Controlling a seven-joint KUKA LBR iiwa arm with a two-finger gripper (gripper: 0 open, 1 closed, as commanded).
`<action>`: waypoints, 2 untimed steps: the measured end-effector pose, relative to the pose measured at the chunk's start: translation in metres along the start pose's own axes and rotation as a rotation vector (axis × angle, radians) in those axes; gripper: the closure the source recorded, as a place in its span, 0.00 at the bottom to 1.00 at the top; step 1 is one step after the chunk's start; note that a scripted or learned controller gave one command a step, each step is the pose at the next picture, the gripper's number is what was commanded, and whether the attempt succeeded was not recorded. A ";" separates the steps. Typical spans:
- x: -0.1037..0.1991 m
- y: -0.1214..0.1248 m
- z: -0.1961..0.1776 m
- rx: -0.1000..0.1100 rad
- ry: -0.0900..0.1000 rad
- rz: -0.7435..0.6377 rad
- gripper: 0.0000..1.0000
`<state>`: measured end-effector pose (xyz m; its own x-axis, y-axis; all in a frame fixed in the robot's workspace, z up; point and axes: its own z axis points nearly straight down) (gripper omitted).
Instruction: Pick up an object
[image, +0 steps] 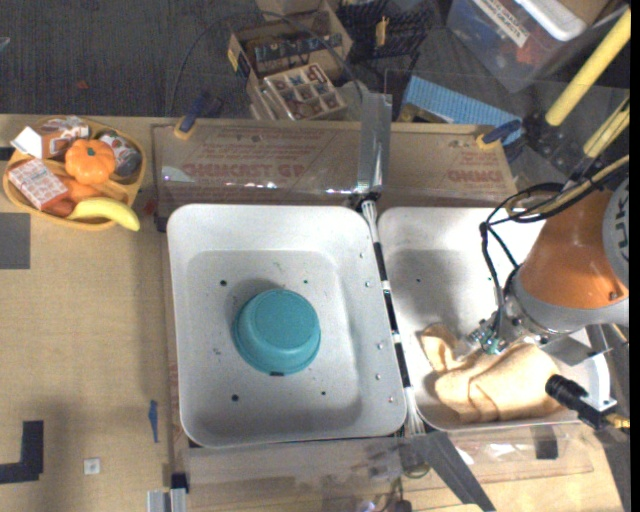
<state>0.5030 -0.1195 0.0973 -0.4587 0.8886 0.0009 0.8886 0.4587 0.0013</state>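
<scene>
- Wooden bench, two shallow white bins: left bin, right bin.
- Teal round plastic bowl lies upside down, centre of left bin; rigid, light, smooth, so likely slippery.
- Crumpled tan cloth sits lower right of frame, in right bin; soft, light, best pinched at a raised fold.
- Gripper is at the cloth's upper edge; finger state cannot be told.

Wooden bench, dark carpet floor, cluttered boxes behind
</scene>
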 end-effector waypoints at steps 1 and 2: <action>-0.001 0.000 0.000 0.000 -0.001 0.001 0.00; -0.002 0.000 -0.010 -0.003 -0.003 0.004 1.00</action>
<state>0.5036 -0.1212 0.1074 -0.4551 0.8905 -0.0018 0.8905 0.4551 0.0043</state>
